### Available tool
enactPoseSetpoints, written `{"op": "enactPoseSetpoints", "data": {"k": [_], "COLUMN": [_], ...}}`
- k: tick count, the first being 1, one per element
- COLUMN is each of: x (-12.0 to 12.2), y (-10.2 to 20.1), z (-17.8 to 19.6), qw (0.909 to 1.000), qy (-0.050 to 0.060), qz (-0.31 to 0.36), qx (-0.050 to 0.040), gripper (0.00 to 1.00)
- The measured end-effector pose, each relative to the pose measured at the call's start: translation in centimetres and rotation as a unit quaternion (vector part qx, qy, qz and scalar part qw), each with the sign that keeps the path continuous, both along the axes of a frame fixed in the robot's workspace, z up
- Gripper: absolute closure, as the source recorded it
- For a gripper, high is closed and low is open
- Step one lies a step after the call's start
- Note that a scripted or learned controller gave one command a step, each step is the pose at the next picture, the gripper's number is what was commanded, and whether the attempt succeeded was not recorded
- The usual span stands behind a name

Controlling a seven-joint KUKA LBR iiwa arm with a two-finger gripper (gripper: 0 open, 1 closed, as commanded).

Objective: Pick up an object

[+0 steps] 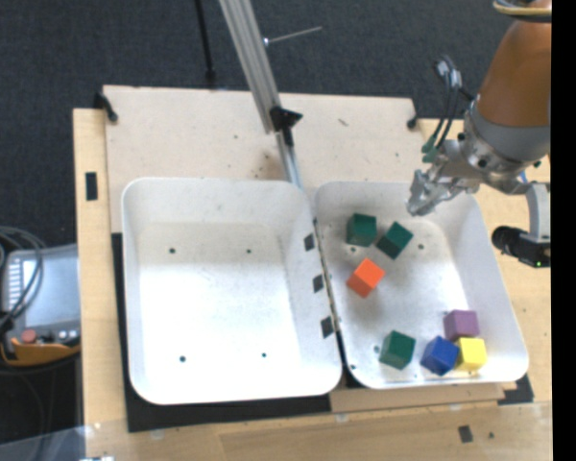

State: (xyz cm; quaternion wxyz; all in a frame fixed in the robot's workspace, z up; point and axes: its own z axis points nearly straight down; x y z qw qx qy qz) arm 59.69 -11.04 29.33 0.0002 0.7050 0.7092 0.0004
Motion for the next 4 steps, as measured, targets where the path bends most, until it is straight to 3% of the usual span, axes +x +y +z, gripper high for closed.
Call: {"op": "enactPoseSetpoints", "data": {"k": [2,4], "x": [-0.4,-3.6], "y": [8.7,20.0], "z": [-1.8,-4.7], "qw": [1.0000,1.0000], "qy": [0.001,0.001], "qz": [-0.001,0.001], "qx": [-0.0002,0.0002], "gripper": [1.00,1.00]}}
